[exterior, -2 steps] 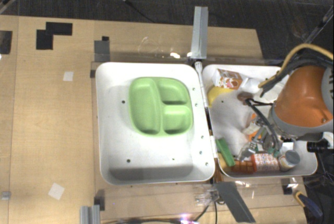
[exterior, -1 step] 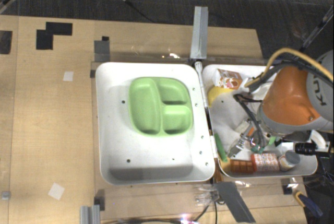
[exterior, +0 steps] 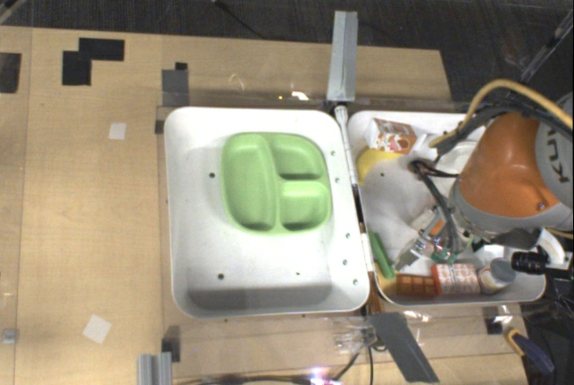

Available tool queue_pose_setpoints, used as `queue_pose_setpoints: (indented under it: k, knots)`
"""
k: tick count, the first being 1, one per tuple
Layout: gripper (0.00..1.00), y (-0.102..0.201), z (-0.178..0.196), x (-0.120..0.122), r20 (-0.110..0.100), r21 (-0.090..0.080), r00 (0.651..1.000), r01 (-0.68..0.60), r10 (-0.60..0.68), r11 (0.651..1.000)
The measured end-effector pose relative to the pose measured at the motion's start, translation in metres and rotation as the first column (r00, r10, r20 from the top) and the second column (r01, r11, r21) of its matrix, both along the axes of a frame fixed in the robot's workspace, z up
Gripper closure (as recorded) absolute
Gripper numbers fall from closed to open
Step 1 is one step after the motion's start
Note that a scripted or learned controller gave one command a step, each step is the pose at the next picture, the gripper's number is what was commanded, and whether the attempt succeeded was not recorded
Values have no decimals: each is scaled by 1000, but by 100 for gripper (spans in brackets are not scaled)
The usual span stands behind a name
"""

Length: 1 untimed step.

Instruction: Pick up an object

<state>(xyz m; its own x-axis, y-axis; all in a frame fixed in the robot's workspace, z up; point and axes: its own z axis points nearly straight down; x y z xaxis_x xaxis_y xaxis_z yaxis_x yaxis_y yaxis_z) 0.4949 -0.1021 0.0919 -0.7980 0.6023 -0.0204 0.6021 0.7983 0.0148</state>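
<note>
The gripper sits low in the right bin, presumably reaching for clutter at the bin's six o'clock: a brown bottle, a green marker. Whether it grasps anything, I cannot tell.

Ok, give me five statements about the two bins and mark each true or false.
1. A green tray sits in the left bin. True.
2. The tray has three compartments. True.
3. The arm is over the left bin. False: it is over the right bin.
4. The tray is red. False: it is green.
5. The right bin holds several small things, a yellow item among them. True.
</note>
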Motion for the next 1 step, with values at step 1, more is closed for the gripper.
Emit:
queue_pose_setpoints:
  k: [1]
  knots:
    - [0, -25, -1, 54, -3, -3, 1000, -10, 10, 1000]
